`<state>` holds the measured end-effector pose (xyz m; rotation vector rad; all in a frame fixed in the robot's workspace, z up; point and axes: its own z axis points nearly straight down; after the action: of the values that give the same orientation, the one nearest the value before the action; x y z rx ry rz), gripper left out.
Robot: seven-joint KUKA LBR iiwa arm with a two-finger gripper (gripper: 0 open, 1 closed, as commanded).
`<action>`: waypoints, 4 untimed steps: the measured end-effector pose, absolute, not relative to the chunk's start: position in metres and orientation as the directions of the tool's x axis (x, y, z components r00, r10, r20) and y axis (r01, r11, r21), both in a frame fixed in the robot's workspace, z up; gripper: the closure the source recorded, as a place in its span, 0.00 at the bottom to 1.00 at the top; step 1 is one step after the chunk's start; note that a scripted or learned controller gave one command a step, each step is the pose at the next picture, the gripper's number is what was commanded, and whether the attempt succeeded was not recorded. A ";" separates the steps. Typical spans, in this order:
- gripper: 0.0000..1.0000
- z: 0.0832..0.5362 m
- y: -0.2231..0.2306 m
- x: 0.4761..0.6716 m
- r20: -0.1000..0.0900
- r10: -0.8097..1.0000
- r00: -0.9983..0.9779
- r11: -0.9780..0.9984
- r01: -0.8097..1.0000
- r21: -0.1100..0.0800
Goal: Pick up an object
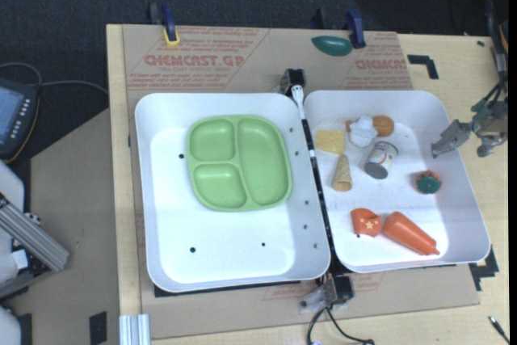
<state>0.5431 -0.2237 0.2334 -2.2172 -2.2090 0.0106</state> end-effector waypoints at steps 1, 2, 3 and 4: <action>0.00 0.241 -0.223 0.546 0.000 1.000 0.000 0.000 1.000 0.000; 0.00 0.177 -0.221 0.548 0.003 1.000 0.000 0.000 1.000 -0.006; 0.00 0.116 -0.217 0.554 0.003 1.000 -0.001 0.001 1.000 -0.006; 0.00 0.084 -0.214 0.555 0.007 1.000 -0.003 0.003 1.000 -0.003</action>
<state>0.5545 -0.2140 0.0835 -2.2132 -2.2193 -0.0042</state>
